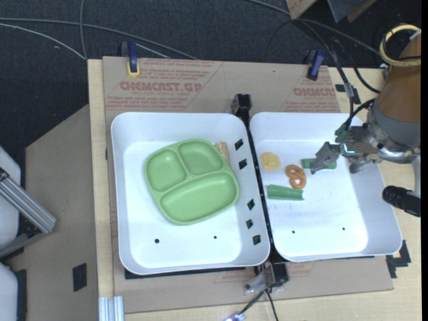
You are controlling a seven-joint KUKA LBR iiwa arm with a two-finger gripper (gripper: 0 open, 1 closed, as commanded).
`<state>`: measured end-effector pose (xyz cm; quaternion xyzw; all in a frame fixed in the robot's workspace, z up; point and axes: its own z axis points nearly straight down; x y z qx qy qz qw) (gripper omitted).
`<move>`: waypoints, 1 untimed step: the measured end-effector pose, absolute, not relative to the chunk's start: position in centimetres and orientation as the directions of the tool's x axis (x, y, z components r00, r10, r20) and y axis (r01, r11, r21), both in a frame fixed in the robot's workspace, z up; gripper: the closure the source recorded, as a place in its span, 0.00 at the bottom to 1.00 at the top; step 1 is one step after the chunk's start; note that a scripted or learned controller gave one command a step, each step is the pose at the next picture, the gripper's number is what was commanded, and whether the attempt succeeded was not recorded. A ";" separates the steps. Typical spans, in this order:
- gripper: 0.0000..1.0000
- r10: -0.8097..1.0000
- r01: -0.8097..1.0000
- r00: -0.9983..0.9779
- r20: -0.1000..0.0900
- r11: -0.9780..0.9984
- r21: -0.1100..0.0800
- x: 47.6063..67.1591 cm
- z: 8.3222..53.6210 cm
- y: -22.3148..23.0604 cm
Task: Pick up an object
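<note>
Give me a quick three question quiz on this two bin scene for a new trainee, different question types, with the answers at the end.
1. True or false: the green divided plate lies in the right bin.
2. Multiple choice: which item lies nearest the divider between the bins? A) the pretzel B) the round yellow piece C) the pincer
3. Fill in: the long green pod lies just below the ______ in the picture.

Key
1. False; it lies in the left bin.
2. B
3. pretzel
</note>
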<state>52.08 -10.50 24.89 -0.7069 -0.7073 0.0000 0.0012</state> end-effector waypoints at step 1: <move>0.00 1.000 1.000 0.001 0.002 -0.001 -0.005 51.3 19.0 -10.4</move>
